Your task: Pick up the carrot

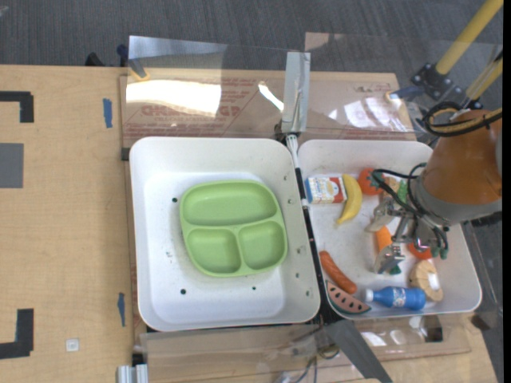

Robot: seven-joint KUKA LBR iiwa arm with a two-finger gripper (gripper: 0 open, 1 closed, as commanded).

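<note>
The carrot (384, 238) is a short orange piece on the floor of the right bin (463, 306), right of the banana. My gripper (387, 239) is low over it, reaching in from the right under the grey and orange wrist. Its two metal fingers (391, 258) stand apart, one above and one below the carrot, which lies in the gap between them. I see no squeeze on the carrot, and it still rests on the bin floor. Black cables hide part of the gripper body.
Around the carrot lie a banana (350, 199), a small carton (323, 188), an orange-red item (369, 182), a red sausage (337, 271), a watermelon slice (350, 301), a blue bottle (397, 298), a bun (426, 278) and a red piece (420, 251). The left bin (152, 238) holds a green divided plate (233, 227).
</note>
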